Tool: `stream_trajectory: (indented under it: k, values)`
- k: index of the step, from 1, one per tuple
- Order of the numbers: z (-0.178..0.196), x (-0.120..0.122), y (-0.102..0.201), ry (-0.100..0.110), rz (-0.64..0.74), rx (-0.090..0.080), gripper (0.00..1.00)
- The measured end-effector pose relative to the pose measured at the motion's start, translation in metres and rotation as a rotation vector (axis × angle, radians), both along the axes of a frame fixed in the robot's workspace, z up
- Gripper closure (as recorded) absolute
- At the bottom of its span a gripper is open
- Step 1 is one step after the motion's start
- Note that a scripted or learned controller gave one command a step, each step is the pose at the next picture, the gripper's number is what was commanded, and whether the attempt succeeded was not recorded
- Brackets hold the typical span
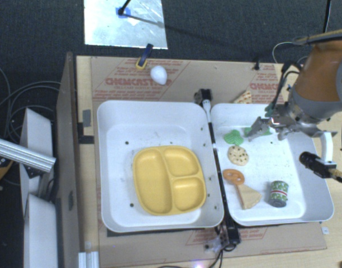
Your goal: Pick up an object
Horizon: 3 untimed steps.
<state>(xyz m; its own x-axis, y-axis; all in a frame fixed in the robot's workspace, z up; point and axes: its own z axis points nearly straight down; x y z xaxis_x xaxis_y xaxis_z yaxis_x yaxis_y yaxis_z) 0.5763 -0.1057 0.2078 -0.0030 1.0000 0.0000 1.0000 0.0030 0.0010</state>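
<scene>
Two white bins sit side by side: the left bin holds a yellow divided tray, and the gripper hovers in the right bin near a green piece; I cannot tell its jaw state.

We see the arm as a bulky rounded body at about three o'clock, its upper part orange-brown, the section below it grey. A thin dark cable loops off its ten o'clock side. The wrist is grey metal with small angular fittings, and the gripper looks pale greyish-green.
</scene>
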Motion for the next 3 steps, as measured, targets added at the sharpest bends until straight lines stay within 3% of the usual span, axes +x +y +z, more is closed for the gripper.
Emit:
stream_trajectory:
  k: [1, 3]
  values:
    - [-0.1289, 0.0233, 0.01, -0.001, 0.002, 0.0, 0.0]
    - [-0.123, 0.0293, 0.0181, -0.001, 0.0, 0.0, 0.0]
